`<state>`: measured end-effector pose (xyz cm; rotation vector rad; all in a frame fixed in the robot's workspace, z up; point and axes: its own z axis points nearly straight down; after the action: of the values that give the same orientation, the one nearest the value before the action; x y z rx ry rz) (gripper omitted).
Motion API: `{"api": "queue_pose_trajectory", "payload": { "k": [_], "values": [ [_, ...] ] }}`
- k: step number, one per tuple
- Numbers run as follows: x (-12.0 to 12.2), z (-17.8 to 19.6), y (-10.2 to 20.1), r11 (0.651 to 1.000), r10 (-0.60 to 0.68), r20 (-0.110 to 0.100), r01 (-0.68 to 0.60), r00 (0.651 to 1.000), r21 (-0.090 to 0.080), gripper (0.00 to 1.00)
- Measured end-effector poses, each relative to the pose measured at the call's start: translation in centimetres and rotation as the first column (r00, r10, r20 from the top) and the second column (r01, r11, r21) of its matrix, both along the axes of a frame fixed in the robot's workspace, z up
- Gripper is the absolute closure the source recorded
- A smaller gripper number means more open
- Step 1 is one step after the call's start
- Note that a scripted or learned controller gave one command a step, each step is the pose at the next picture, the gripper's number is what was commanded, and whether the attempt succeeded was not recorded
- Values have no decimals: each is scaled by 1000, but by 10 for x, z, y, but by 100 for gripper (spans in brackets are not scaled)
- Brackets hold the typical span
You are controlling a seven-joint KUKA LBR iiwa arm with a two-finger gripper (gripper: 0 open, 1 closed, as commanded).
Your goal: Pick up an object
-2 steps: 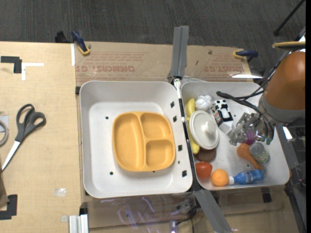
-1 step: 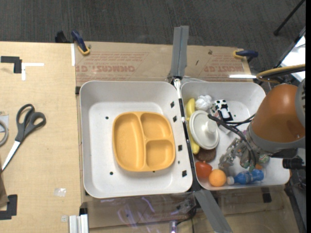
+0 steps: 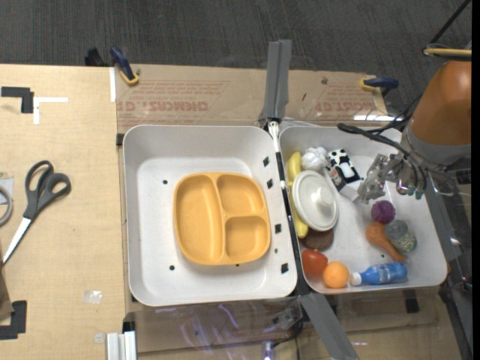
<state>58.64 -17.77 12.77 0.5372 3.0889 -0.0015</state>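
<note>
Two bins: left holds a yellow tray; right holds clutter; fingers' grip unclear.

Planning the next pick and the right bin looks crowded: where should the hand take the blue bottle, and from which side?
Probably the blue bottle by its mid-body, from straight above. It lies flat along the bin's near wall, its white cap beside the orange ball, so jaws should close across its width.
</note>
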Motion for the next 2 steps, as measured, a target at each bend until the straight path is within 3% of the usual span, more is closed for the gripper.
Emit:
{"api": "queue_pose_trajectory", "payload": {
  "k": [1,2],
  "values": [
    [0,0,0,1000,1,-1,-1,1000,0,0],
    [56,-32,46,984,-180,5,180,984,1,0]
  ]
}}
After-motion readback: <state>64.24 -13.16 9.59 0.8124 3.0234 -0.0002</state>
